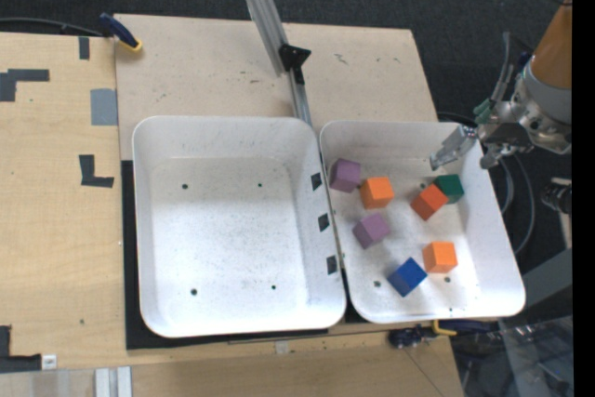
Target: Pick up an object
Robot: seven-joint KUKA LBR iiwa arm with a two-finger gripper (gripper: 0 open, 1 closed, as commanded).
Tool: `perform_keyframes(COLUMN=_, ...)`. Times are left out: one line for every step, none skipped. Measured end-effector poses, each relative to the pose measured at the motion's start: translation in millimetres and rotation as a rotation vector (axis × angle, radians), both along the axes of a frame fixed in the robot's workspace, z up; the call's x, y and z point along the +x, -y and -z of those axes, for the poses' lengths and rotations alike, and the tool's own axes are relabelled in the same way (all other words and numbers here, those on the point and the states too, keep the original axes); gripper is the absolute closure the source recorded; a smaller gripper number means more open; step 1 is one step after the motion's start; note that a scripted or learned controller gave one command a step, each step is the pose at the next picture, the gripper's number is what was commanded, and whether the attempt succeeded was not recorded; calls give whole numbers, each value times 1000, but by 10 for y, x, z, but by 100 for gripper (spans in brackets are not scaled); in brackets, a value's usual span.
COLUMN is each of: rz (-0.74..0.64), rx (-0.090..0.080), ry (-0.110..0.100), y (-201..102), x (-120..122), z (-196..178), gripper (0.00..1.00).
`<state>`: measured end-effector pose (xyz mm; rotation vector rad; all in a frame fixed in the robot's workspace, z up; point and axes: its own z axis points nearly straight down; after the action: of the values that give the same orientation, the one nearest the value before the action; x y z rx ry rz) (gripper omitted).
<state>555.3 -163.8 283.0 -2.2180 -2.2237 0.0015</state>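
Two white bins side by side; left bin (232, 218) bare, right bin (483, 265) holds all blocks. Metal rail (265, 5) slants down to the seam between them. Gripper (469, 144) hangs over right bin's far right rim, fingers spread, nothing between. Just below it: green block (450, 188) touching red-orange block (429, 201). Others: purple (346, 174), orange (376, 191), lilac (371, 229), orange (440, 256), blue (406, 276).

Pale wood bench (232, 74); two white bins (149, 200) side by side; grey tape patches (104, 107) at left
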Motion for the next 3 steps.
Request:
perform_keyframes(rz=0, rx=0, ry=0, y=2, x=0, z=-1, gripper=0)
perform_keyframes(rz=0, rx=1, ry=-6, y=-74, x=-47, z=611, gripper=0)
perform_keyframes(rz=1, rx=2, ry=-7, y=-133, x=-116, z=1232, gripper=0)
